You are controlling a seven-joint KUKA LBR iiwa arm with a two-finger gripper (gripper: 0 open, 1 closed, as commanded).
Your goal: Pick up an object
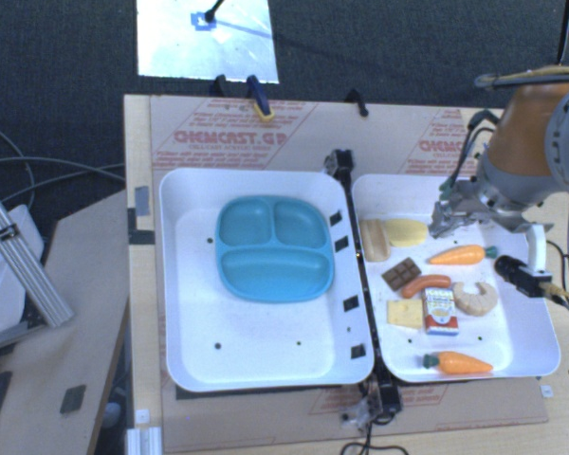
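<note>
Bench stuff first: cardboard sheet [266, 131] is lying under two white bins, dark carpet is running behind it, and a shiny metal plate [207, 27] is sitting on the floor up top. Left bin [194, 330] is holding just a blue divided plate [272, 249], with loads of bare white around it. Right bin [536, 335] is getting crowded: yellow cheese piece [406, 231], bread slice [374, 240], two carrots [458, 254] [458, 362], chocolate bar [401, 274], sausage [426, 285], little carton [440, 311], and a pale ring thing, maybe a pastry [475, 298]. Gripper [444, 218] is hanging low near that bin's back edge, just right of the cheese; honestly can't tell how it's set. Near-right corner is looking roomiest.
</note>
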